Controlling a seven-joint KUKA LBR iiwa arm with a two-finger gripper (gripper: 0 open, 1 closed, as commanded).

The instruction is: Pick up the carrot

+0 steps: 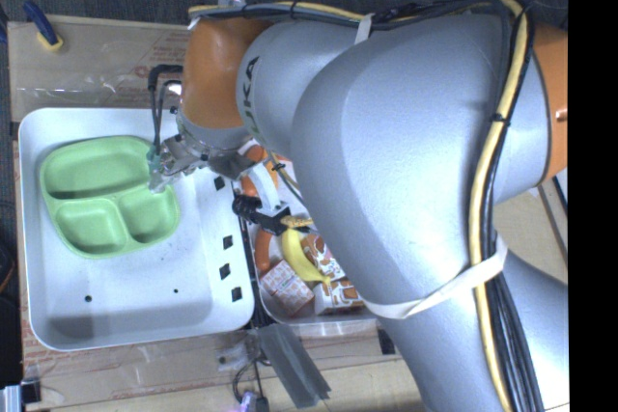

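An orange piece that may be the carrot (261, 184) lies at the left end of the right bin (290, 318), tight under the arm's wrist and partly hidden by it. My gripper (161, 167) hangs over the left bin (126, 304), at the right edge of the green divided plate (101, 193), left of the orange piece and apart from it. Nothing orange shows at the gripper's tip. The grey arm (386, 130) covers most of the right bin.
A yellow banana (305, 258) and a printed carton (284, 285) lie in the visible strip of the right bin. Black marks dot the divider between the bins (227, 246). A blue and yellow clamp (43, 26) sits on the bench's far left corner.
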